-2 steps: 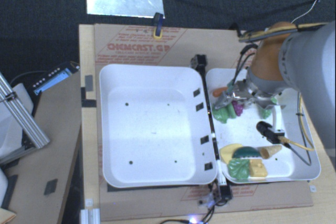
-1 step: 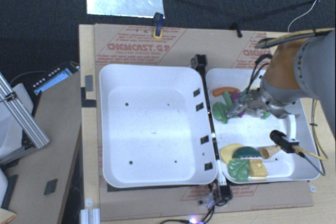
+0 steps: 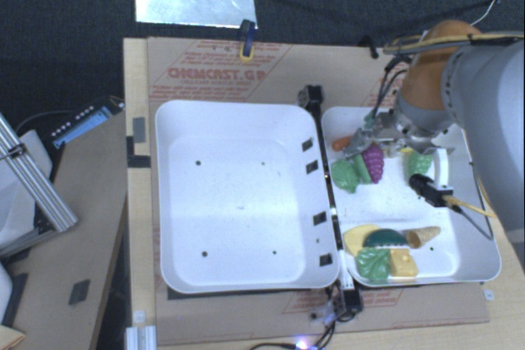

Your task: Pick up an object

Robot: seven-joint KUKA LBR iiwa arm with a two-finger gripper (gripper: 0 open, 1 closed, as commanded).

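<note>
Glossy white plastic bins (image 3: 238, 176) sit on matt brown cardboard (image 3: 221, 70).

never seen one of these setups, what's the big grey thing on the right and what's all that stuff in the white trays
The big grey and orange robot arm reaches in from the right; one camera looks down at a slant from above the bench. Two shallow white plastic bins sit side by side: the left bin and the right bin, which holds small toy foods. Its gripper hangs over a purple grape bunch and green leafy piece. Nearer the front lie a yellow banana-like piece, dark green dome and yellow block. Whether anything is held can't be told.
</note>
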